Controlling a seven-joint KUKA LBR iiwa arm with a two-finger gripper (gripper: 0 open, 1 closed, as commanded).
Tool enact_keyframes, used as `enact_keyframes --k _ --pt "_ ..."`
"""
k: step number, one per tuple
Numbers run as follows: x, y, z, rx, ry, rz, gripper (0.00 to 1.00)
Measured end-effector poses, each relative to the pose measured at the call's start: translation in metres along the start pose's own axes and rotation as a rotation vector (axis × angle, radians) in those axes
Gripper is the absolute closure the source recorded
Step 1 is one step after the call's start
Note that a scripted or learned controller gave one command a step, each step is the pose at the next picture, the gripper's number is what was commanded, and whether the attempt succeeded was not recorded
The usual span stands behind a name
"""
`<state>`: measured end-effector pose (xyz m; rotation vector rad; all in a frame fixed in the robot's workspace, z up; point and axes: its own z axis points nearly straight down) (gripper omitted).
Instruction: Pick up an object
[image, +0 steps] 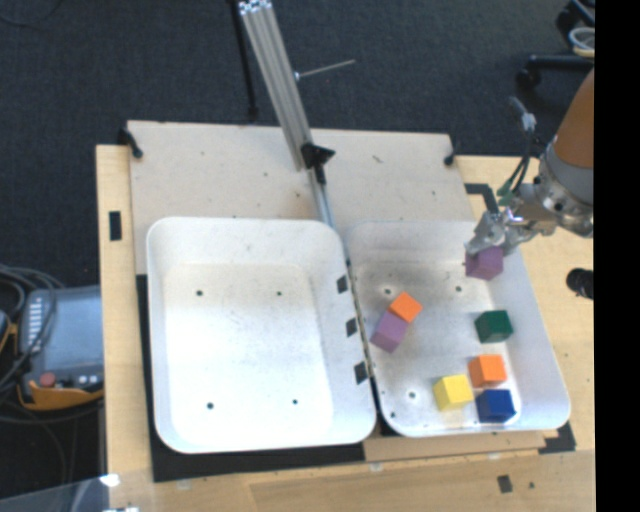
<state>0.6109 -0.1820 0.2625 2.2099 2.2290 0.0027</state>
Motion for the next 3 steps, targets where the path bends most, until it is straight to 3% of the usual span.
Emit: enact_keyframes --k 1,3 --pt "0.042 0.001 0.0 0.003 0.001 0.003 1.0" --pt "0.164 0.008 0.014 0.007 0.002 0.002 1.0"
